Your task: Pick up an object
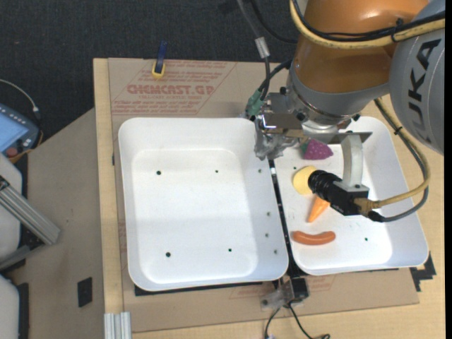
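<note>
The arm reaches in over the right bin, with its orange band and wrist covering the bin's upper part. The tool hangs low over the upper left of that bin, close to the divider between the two bins; whether it is spread or pressed together cannot be told from here, as the wrist hides that part. Candidate things all lie in the right bin: a purple piece just under the wrist, a yellow round piece below it, an orange carrot-like piece beside the yellow one, and a reddish sausage-shaped piece lying flat and well apart from the rest. A black cylindrical fitting with a hose sits over the carrot's upper end. The left bin holds nothing to grasp. Judgement: the purple piece is nearest the tool, so the descent should centre on it and close across its narrow width. The sausage piece is the cleaner target, being isolated. Risk: crowding near the divider wall may nudge the piece aside.
</note>
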Controlling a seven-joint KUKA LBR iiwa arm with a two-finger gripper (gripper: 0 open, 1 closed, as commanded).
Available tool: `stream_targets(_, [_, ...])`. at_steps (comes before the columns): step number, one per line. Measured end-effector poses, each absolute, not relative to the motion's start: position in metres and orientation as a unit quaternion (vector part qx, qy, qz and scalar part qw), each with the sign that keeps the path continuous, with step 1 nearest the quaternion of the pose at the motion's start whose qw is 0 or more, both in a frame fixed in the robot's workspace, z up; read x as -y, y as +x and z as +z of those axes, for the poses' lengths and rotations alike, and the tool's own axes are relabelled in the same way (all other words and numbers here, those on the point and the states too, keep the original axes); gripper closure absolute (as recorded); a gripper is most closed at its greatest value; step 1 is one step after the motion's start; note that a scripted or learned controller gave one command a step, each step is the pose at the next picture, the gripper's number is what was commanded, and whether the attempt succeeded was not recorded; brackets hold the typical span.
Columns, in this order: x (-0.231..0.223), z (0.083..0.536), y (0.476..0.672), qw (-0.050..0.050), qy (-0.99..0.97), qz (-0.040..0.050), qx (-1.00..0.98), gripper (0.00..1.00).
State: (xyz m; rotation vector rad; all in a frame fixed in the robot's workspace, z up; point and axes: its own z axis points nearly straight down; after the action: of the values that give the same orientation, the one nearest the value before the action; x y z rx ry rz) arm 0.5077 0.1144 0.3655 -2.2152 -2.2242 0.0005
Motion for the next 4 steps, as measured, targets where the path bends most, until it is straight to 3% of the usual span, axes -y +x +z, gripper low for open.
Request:
stream_targets(1, [-0.044, 0.405, 0.506, -0.003, -0.709, -0.0022, 0.705, 1.00])
stream_targets(2, [-0.104, 0.449, 0.501, -0.002, -0.705, -0.0035, 0.709, 1.00])
stream_targets(3, [-0.192, 0.540, 0.500, -0.002, -0.705, -0.0051, 0.710, 1.00])
stream_targets(4, [-0.191, 0.535, 0.522, -0.001, -0.707, -0.0019, 0.707, 1.00])
